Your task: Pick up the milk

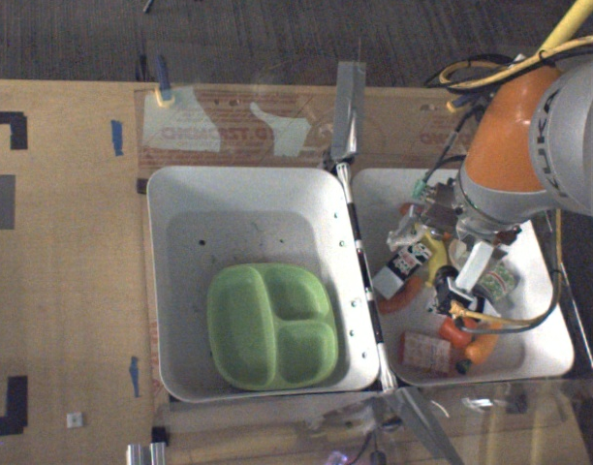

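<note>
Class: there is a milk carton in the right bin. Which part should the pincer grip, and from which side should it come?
Grip the milk carton across its long flat sides, about mid-body, coming down from above. It seems to lie tipped over among crowded things: a yellow thing sits close on its right and a red sausage just below it. Only its upper face looks free.

The left bin's (171, 211) upper half lies bare, while a green plate (272, 325) fills its lower half. The right bin (376, 196) is crowded: the arm (514, 153) hangs over it, and a red packet (425, 352) and a carrot (483, 349) lie near the milk (416, 256).
</note>
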